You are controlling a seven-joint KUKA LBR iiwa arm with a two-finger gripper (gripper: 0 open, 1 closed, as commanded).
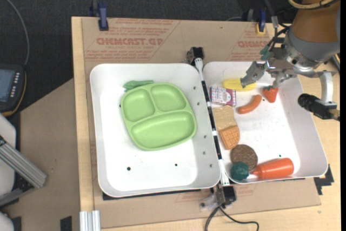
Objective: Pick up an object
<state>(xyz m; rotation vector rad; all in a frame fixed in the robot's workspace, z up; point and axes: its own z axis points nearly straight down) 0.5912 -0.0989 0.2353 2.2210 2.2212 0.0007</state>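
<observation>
- Two white bins sit side by side on the table (81, 116); the left bin (108, 159) holds a green divided plate (158, 115), and the right bin (308, 138) holds a scatter of toy food.
- The tool (263, 79) hangs over the far part of the right bin, its fingers spread and released, with nothing between them.
- Taking the tool as the landmark: a yellow banana-like piece (233, 84) lies just beside its left finger, a small red-orange piece (270, 94) sits just under its right finger, and an orange sausage (248, 105) lies just nearer the camera.
- Farther from the tool, toward the near edge, lie a printed packet (222, 96), a cracker (224, 116), a waffle (229, 136), a brown cookie (245, 155), a teal ball (239, 171) and a carrot (273, 168).
- No object is picked yet; the likeliest target seems to be one of the three pieces close to the tool.
- Risk: these pieces crowd together, so a descending finger may land on top of one and push it aside rather than straddle it.
- Risk: the sausage and banana are rounded and could roll or squirt out as the fingers close.
- Risk: the bin's far wall is near, which may block a finger.
</observation>
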